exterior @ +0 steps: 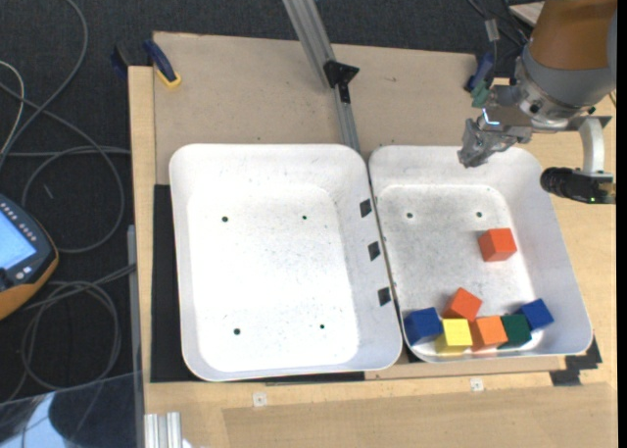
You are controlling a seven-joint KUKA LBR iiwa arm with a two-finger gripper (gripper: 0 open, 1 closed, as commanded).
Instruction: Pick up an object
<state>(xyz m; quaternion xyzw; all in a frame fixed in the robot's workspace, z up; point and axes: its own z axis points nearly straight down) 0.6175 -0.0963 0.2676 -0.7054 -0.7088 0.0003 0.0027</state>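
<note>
- The tool (478,150) is hanging over the far rim of the right bin (563,270), well apart from all the blocks, so the step in hand is, I judge, the approach to one block.
- The lone orange block (498,243) is the best choice — it is lying free on the bin floor, nearer to the tool than the others, with room on each side for the fingers.
- To do it well, the arm should be coming straight down over this block, with its fingers lined up on two flat faces.
- The cluster (475,323) along the near wall of the right bin — blue, yellow, orange and green blocks touching one another — is looking harder to grasp.
- The tool is holding nothing and touching nothing; how far it is open I cannot tell, because it is small and dark here.
</note>
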